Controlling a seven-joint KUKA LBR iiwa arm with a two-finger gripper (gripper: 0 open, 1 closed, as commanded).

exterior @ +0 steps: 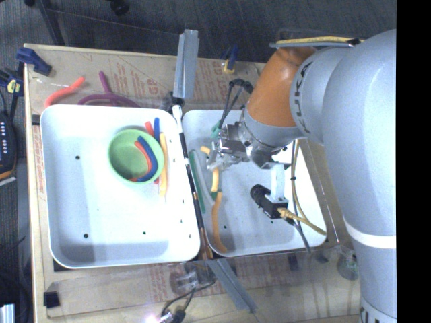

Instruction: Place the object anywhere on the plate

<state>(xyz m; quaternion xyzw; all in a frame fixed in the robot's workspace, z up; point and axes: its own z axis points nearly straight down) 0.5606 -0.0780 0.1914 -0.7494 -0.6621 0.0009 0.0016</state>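
A green plate lies in the left bin, toward its upper middle. On the plate and against its right rim rest a red curved strip, a blue strip and a yellow stick. My gripper is low over the upper left part of the right bin, well right of the plate. Just below it lies a short yellow piece, touching or nearly touching the fingertips. A green stick and a long orange strip lie along that bin's left side.
The ridge where the two bins meet runs between the gripper and the plate. A black fitting with a cable hangs over the right bin's middle. Orange and purple strips lie on the bench behind the left bin.
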